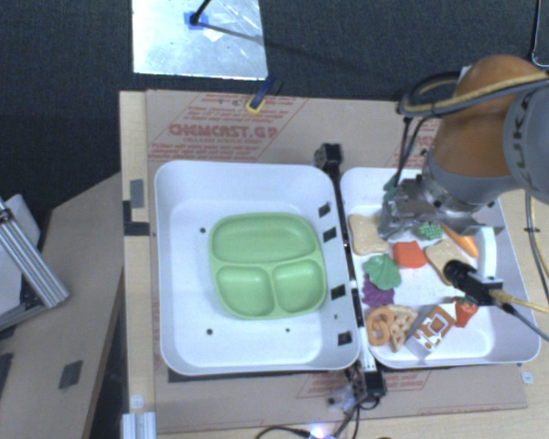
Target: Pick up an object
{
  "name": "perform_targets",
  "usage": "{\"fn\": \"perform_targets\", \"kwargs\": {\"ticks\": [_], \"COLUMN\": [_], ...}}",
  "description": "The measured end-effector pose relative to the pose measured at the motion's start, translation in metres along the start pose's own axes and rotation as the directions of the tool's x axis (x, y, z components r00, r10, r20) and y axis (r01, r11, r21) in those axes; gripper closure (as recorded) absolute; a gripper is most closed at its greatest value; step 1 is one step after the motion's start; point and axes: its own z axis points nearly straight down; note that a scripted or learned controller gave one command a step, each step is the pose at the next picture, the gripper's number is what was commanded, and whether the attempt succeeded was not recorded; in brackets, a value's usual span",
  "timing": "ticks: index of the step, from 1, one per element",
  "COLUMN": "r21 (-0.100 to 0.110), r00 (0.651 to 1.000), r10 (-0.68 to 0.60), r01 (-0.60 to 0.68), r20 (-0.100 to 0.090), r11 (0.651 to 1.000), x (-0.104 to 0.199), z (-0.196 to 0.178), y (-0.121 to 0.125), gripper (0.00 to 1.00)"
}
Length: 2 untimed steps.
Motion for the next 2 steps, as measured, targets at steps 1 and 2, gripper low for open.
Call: {"fn": "perform_targets", "kwargs": {"ticks": [1, 2], "r21": [-0.002, 0.001], "r00": [1.000, 1.000], "r10": [-0.001, 0.000], "r01": [0.001, 0.000], "r20": [0.000, 0.000], "r11": [1.000, 1.000], "x": [0.039, 0.076], "z": [-0.007, 0.004], "y": [-0.021, -0.056], "gripper": [1.00, 1.00]}}
